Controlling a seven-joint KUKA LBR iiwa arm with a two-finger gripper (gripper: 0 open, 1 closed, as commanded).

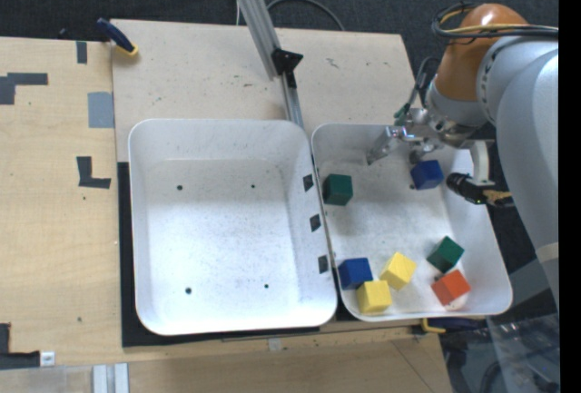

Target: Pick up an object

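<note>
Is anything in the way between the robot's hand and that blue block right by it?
Nothing visible is. The gripper hangs over the top of the right bin, and the blue block sits just below and beside it. The other blocks lie farther off: a green one to the left, the rest near the bottom.

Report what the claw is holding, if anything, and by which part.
It cannot be told. The claw sits over the right bin, with a blue cube just beside it, but no grip on it is visible.
</note>
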